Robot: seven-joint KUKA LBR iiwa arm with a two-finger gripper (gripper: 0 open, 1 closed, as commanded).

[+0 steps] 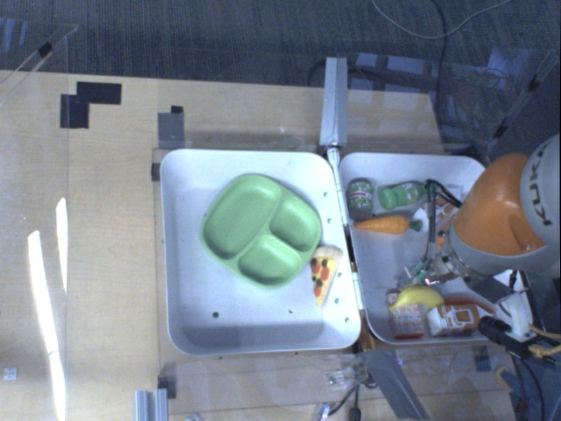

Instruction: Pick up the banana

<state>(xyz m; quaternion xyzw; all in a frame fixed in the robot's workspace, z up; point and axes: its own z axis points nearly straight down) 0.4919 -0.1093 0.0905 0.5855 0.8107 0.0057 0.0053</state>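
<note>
The tool (427, 274) hangs in the right bin (379, 323), just above the banana (415, 298); whether it is wide, narrow or holding anything cannot be told at this resolution. The banana lies near the bin's near edge, beside a small carton (458, 317) toward the near right corner. Farther in, a carrot (383, 225) lies across the bin's middle. At the far edge stand a can (359, 195) and a green bottle (402, 195). In the left bin (188, 323), a pizza-slice toy (324, 273) lies against the right edge, touching a green divided plate (261, 228) that occupies the centre. Both bins rest on the tabletop (88, 235).
</note>
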